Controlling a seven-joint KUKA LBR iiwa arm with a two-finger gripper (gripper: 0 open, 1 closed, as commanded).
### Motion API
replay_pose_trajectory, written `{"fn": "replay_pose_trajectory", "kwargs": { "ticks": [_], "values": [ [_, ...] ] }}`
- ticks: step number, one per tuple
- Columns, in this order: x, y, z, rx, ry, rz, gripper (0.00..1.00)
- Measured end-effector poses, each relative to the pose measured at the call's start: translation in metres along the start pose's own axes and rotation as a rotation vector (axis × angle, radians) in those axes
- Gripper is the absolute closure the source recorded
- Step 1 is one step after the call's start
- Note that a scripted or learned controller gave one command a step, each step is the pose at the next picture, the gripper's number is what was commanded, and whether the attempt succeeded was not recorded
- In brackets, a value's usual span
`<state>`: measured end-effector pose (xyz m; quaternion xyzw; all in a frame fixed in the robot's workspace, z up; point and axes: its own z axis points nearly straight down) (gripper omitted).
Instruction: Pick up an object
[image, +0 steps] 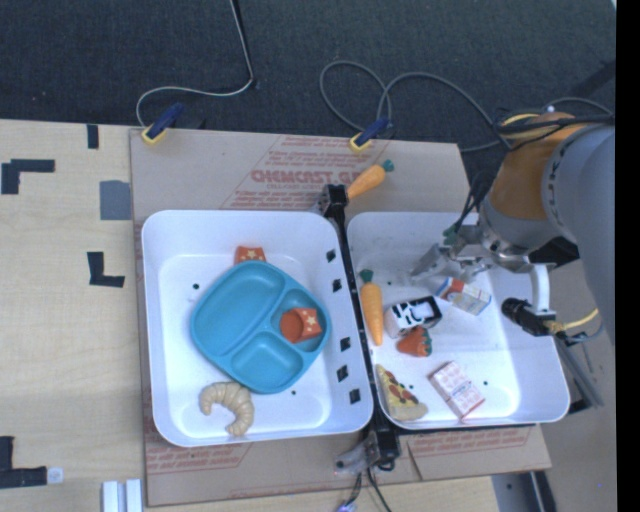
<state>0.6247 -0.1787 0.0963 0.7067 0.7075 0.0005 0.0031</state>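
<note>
My gripper (448, 268) hangs over the upper middle of the right bin (530, 405), open, with nothing between its fingers. Just below and to its right lies a small white and orange box (468, 296). A black and white item (414, 313) and a strawberry (415, 342) lie below the gripper. Along the bin's left wall rests a carrot (372, 312). A pizza slice (399, 393) and a pink packet (456, 388) sit near the front.
The left bin (165, 400) holds a blue divided plate (250, 330) with a red piece (302, 323) on it, a croissant (228, 405) and an orange-red piece (250, 255). A second carrot (365, 180) lies on the cardboard behind the bins. Cables run across the back.
</note>
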Motion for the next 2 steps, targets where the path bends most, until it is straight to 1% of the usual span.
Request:
{"fn": "replay_pose_trajectory", "kwargs": {
  "ticks": [1, 2],
  "values": [
    [0.073, 0.045, 0.011, 0.003, 0.004, -0.002, 0.0],
    [0.059, -0.048, -0.04, 0.005, 0.003, 0.002, 0.0]
  ]
}}
